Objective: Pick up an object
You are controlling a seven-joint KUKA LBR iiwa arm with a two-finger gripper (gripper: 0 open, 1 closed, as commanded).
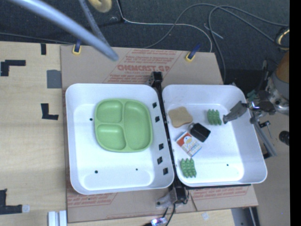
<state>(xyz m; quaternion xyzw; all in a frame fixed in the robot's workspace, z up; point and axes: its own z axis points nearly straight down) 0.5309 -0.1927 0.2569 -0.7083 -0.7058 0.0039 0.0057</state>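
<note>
The right bin (235, 171) holds several small things: a tan flat piece (180, 117), a black block (200, 132), a red and white packet (189, 144), and two green ridged pieces, one near the back (214, 117) and one near the front (188, 167). My gripper (245, 111) hovers over the bin's right rim, just right of the rear green piece and apart from it. I see nothing held in it.
The left bin (80, 140) carries a green divided plate (123, 125). Black clips run along the seam between the bins (162, 126). Cables lie on the dark surface behind the bench (197, 18).
</note>
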